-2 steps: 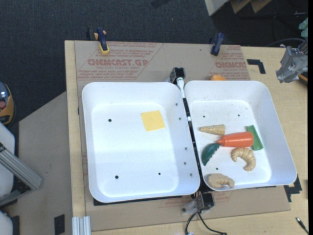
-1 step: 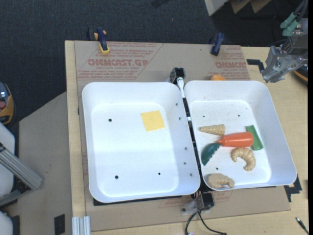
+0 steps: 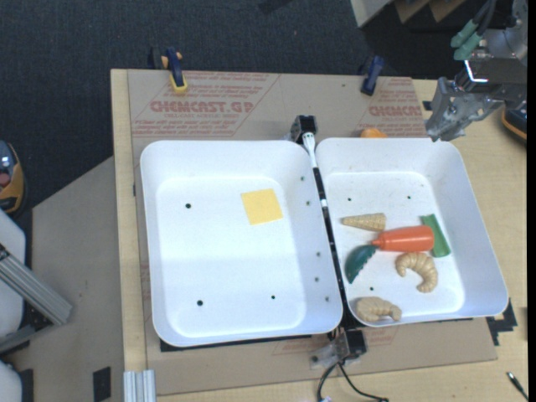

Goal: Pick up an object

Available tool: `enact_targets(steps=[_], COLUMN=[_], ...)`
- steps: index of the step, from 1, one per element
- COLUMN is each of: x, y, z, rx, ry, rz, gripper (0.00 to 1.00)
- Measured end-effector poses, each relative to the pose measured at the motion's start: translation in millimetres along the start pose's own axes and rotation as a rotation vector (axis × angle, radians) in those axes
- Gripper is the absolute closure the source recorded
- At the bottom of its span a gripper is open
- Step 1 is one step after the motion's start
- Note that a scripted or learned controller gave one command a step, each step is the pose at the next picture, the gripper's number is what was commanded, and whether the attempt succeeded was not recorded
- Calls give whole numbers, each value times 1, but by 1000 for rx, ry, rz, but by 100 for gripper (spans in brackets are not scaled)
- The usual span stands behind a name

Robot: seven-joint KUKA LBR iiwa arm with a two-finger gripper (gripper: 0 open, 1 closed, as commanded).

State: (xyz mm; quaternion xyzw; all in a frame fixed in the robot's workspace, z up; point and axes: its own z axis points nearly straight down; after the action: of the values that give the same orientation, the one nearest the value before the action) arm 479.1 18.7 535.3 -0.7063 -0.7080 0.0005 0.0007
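My gripper (image 3: 444, 129) hangs at the upper right, over the far right corner of the right bin (image 3: 469, 182), with nothing between its fingers. In the right bin lie a cream cone (image 3: 364, 222), an orange carrot (image 3: 404, 239) with a green top (image 3: 435, 234), a dark green piece (image 3: 359, 262), a tan croissant (image 3: 420, 270) and a tan pastry (image 3: 377, 310). A yellow square (image 3: 262, 206) lies flat in the left bin (image 3: 167, 249). All of these sit well below and left of the gripper.
Both bins rest on a brown board (image 3: 251, 99) held by clamps (image 3: 174, 67) at the back. A small orange thing (image 3: 373, 132) peeks out behind the right bin's far rim. A black clip (image 3: 303, 128) sits where the bins meet.
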Motion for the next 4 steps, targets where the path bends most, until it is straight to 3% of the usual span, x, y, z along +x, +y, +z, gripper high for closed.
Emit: enact_targets(steps=[4], x=[114], y=[0], z=[0], rx=[-4], ry=[0], rz=[0], gripper=[100])
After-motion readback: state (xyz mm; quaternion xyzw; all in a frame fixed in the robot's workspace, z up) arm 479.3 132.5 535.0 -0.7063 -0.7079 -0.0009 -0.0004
